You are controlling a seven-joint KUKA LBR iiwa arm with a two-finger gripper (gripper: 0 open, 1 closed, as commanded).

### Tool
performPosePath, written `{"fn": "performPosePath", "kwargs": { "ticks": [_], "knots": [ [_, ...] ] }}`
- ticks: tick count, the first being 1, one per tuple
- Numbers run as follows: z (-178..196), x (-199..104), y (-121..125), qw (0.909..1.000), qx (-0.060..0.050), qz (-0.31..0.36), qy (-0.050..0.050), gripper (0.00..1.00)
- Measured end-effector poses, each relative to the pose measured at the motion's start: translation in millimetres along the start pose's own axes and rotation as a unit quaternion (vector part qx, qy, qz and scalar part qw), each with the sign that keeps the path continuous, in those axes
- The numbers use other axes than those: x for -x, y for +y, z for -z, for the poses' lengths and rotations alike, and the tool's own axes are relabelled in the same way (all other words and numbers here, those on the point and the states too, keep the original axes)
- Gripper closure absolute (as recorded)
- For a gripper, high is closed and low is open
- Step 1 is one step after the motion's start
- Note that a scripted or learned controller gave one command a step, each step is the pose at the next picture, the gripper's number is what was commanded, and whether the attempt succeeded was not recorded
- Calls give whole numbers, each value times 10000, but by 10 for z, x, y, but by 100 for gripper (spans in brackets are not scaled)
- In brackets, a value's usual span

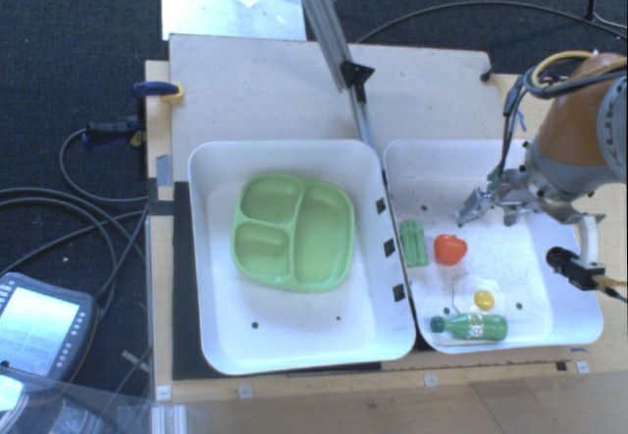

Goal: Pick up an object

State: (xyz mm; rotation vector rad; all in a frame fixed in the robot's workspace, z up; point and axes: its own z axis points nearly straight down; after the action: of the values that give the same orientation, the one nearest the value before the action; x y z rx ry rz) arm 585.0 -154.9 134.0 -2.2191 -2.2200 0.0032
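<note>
The right bin [569, 324] holds several small objects. A red rounded piece [450, 248] lies near its middle, and a green ribbed piece [414, 244] rests by its left wall. A small yellow ball [484, 300] and a green bottle [471, 326] lying on its side are near the front edge. My gripper [491, 210] hangs over the back half of this bin, up and to the right of the red piece. Its fingers [469, 212] are spread open with nothing between them.
In the left bin [226, 324] lies a light green divided plate [294, 231]. A slanted metal pole [324, 10] runs down to the gap between the bins. The arm's grey body with its orange band [579, 128] fills the right side above the right bin.
</note>
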Motion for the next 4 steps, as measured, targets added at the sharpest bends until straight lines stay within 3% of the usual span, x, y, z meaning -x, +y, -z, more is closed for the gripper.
{"fn": "performPosePath", "kwargs": {
  "ticks": [1,2,4],
  "knots": [
    [-457,-3,0,10000,4,-1,1,0],
    [-320,2,17,10000,33,-7,-4,100],
    [898,112,41,10000,62,25,-15,100]
  ]
}}
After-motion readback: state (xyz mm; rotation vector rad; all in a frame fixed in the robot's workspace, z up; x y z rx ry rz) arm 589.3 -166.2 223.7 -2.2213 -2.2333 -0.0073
